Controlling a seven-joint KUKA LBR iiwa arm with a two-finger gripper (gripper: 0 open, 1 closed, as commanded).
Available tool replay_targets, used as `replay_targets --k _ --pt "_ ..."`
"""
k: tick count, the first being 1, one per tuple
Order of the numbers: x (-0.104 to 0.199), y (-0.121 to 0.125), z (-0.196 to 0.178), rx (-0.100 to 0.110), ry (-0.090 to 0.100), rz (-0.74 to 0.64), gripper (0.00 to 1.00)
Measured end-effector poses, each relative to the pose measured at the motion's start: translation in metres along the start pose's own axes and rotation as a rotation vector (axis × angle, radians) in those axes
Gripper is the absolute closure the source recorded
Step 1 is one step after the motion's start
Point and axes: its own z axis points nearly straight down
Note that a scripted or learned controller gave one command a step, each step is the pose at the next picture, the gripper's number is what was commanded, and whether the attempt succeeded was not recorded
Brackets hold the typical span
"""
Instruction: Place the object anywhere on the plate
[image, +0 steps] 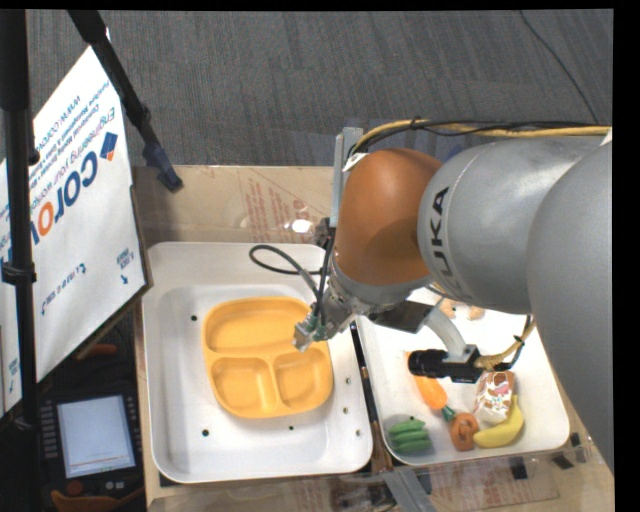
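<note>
Yellow plastic three-compartment plate (262, 362) sits in left white bin (175, 440). I see gripper (310, 331) over plate's right edge, something small greenish at tip; grip state unclear, can't tell. Toy food, incl. orange carrot (432, 392), lies right of gripper in right white bin (555, 400).

Dark grey carpet (300, 80) covers the floor behind a brown bench (250, 200). A white printed sign (70, 200) leans at left, above a small screen (95, 435).
</note>
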Motion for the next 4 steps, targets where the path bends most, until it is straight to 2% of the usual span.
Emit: replay_targets --k 1,2,3,4 --pt "0.017 0.013 -0.010 -0.001 -0.001 -0.155 1.00" --pt "0.046 0.027 -0.021 -0.004 -0.003 -0.620 1.00" --pt "-0.017 0.037 0.036 -0.003 -0.002 -0.619 1.00" --pt "-0.039 0.000 -0.002 -0.005 -0.005 -0.717 1.00"
